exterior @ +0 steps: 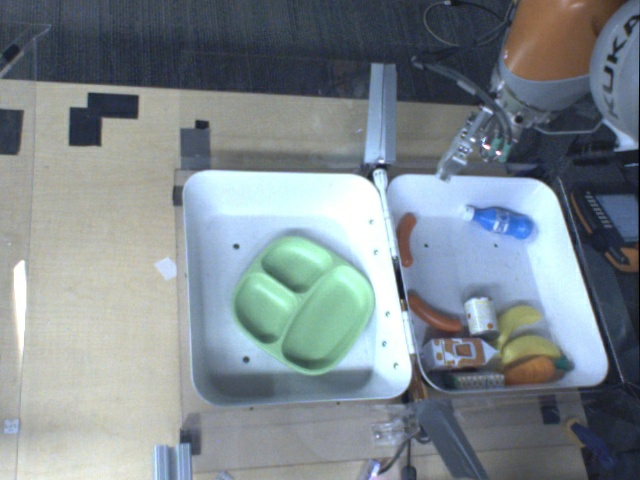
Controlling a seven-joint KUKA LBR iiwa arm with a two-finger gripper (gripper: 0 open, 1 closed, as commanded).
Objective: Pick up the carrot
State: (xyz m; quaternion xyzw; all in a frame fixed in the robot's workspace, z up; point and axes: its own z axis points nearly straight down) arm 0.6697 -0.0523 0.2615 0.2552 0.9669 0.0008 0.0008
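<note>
The carrot (530, 370), orange with a small green top at its right end, lies in the near right corner of the right bin (560, 218). It rests against a yellow banana (531, 348) and beside a small brown carton (459, 352). My gripper (474, 148) hangs over the far rim of the right bin, well away from the carrot and holding nothing that I can see. The grey and orange arm (560, 28) comes in from the upper right.
The right bin also holds a blue bottle (500, 222), two reddish sausages (405, 238) (435, 313), a small can (480, 315) and a second banana (520, 320). A green divided plate (305, 303) lies in the left bin (215, 228).
</note>
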